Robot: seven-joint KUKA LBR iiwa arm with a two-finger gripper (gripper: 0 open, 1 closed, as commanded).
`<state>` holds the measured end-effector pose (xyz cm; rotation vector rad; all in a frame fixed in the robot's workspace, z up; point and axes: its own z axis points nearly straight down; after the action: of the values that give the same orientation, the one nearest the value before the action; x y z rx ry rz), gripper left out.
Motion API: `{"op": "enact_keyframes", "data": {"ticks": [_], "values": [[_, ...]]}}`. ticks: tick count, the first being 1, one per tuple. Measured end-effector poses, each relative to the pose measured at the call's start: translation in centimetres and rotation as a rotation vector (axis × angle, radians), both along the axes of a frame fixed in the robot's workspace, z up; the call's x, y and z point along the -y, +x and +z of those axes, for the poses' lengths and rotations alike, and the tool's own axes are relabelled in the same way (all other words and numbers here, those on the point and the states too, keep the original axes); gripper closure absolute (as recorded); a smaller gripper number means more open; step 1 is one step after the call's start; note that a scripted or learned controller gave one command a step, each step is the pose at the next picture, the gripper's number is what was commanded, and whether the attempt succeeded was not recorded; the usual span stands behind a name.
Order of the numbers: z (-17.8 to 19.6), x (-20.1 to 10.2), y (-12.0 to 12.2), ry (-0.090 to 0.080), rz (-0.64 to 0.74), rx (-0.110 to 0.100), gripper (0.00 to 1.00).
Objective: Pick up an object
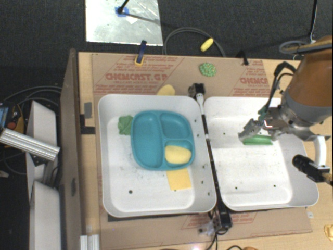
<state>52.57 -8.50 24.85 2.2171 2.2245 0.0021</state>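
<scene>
The bench (130,77), topped with brown printed cardboard, carries 2 shallow white plastic bins side by side. The left bin (112,191) fills the centre-left of the frame and the right bin (260,191) sits touching it at centre-right.

In the left bin lies a teal plastic divided plate (151,145) with 3 compartments. A pale yellow rounded lump (178,154) rests in its lower right compartment. A flat yellow square piece (179,179) lies on the bin floor just below the plate, touching its lower edge. A small green leafy piece (125,124) sits at the plate's upper left edge.

The grey arm with its orange band (312,82) reaches in from the right edge of the frame, over the right bin. Its pincer (255,132) is low over the upper middle of that bin, directly over a long green stick-shaped object (258,140) that lies flat on the bin floor. I cannot tell whether the pincer is open or closed, nor whether it touches the green object.

On the cardboard above the bins sit a round green knobbly piece (207,69) and a yellow rounded piece (166,90), the latter at the left bin's top rim. A small yellow object (207,45) lies on the dark floor beyond the bench.
</scene>
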Motion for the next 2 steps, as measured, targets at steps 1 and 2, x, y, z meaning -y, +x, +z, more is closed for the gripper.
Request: {"op": "enact_keyframes", "data": {"ticks": [1, 2], "values": [[-6.5, 5.5, 0.7, -0.002, -0.007, -0.005, 0.00], [-16.6, 9.4, 0.5, 0.000, -0.006, -0.008, 0.00]]}}
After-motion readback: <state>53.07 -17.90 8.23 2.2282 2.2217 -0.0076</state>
